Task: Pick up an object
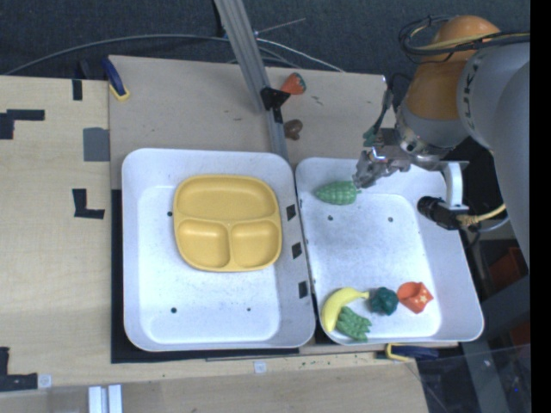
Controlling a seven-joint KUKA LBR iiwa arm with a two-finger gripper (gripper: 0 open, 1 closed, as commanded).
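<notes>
Gripper (pixel 365 175), its finger state impossible to tell, is hovering at the right tip of the green toy (pixel 336 194) in the right bin's (pixel 448 256) upper left; such an off-centre grasp is risking slippage.

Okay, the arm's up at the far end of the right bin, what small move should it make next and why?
Probably a short drop onto the green toy. The pincer sits right beside it, at the toy's right end near the bin's far wall, but nothing shows the toy gripped. The other toys cluster at the near edge, so this one is the closest target.
</notes>
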